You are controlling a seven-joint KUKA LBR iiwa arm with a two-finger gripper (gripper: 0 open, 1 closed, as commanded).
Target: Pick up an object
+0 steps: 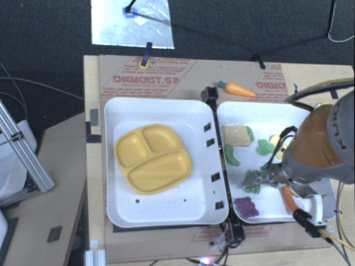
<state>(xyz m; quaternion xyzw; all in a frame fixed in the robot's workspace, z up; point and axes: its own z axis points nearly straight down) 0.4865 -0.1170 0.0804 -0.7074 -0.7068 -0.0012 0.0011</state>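
Lower right of the frame, inside the right-hand shallow white bin (260, 111), the metal two-finger gripper (251, 178) sits low over a small dark green leafy toy piece (253, 187). Whether its jaws are wide, narrow or closed on anything I cannot tell, since the wrist and shadow blur that spot.

That green piece looks like the likeliest target. It appears to be light moulded plastic or rubber, probably a little soft, with a bumpy outline, so a pinch across its narrower middle should hold better than a bite at a frilly edge. It is unlikely to break, but it could skid on the smooth bin floor.

Near it lie a purple knobbly toy piece (246, 206) toward the bottom edge and an orange carrot-shaped toy (288, 199) partly under the arm. Higher in that bin are a tan bread-slice toy (236, 135) and a green curved pod-like piece (231, 154).

Centre left, the left-hand white bin (127, 107) holds a yellow divided plastic plate (153, 158).
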